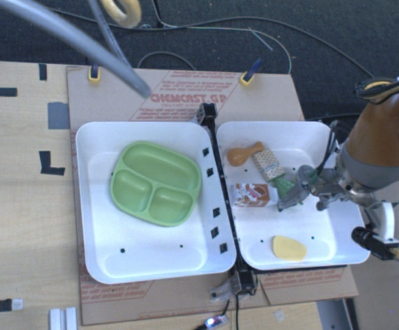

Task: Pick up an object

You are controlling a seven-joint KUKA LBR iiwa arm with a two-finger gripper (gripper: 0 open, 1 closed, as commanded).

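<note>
The grey gripper is low inside the right white bin, right over a small green object, just beside the flat red-and-white packet. Best play here: settle squarely over the green piece and keep clear of the packet and the patterned block. Whether the fingers are spread or clamped, I cannot tell; no grasp is visible.
</note>
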